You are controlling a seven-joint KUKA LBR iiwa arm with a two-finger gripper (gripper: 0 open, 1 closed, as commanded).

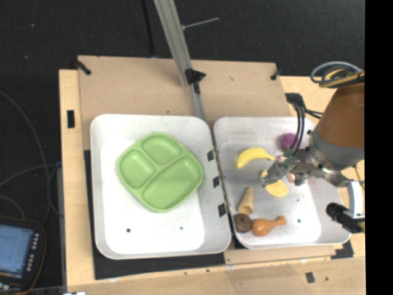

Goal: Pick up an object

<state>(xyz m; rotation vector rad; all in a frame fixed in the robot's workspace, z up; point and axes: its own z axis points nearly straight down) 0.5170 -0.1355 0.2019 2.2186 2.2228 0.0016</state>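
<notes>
The right bin [307, 226] holds a yellow banana [252, 157], a yellow chip-like piece [277, 189], an ice cream cone [245, 200] with a brown end, an orange-brown drumstick [268, 225] and a purple item [287, 141] partly hidden behind the arm. My gripper [274, 173] hangs low over the middle of that bin, just right of the banana's end and right above the yellow piece. A yellowish bit shows at its fingertips, but I cannot tell whether it is gripped.
The left bin [110, 226] bears a green divided plate [161, 171]. A metal pole [175, 35] slants up from between the bins at the back. The grey and orange arm [341, 128] covers the right bin's far right side.
</notes>
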